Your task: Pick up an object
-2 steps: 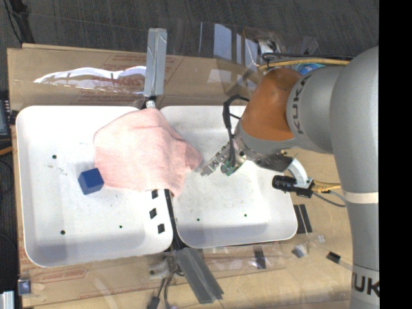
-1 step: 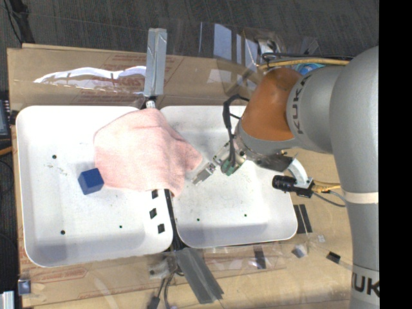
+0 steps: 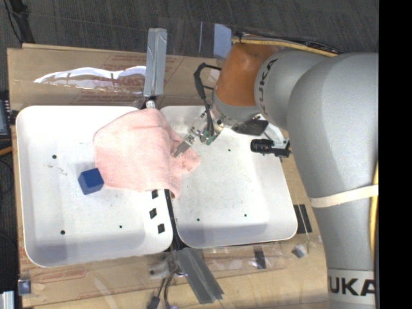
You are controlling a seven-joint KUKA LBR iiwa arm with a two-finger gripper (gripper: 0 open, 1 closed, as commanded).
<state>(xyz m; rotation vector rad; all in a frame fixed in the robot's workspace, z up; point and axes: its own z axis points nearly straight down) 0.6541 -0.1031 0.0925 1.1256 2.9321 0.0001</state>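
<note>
Pink cloth [image 3: 138, 152] drapes across the divider between two white bins [image 3: 38, 172]; fingers [image 3: 182, 148] pinch its right edge. Blue cube [image 3: 91, 180] sits left.

Bench [image 3: 77, 66]: brown top, two white bins side by side.
Left bin [image 3: 38, 192] toward bench's left edge; right bin [image 3: 257, 211] touching it at centre; clear plastic sheet [image 3: 90, 77] lying along far edge; tape strips [image 3: 199, 275] at near edge.

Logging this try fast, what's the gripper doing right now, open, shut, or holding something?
Gripper: at the edge of the pink cloth draped over the divider between the bins; open or shut cannot be told, and no grasp is visible.
</note>
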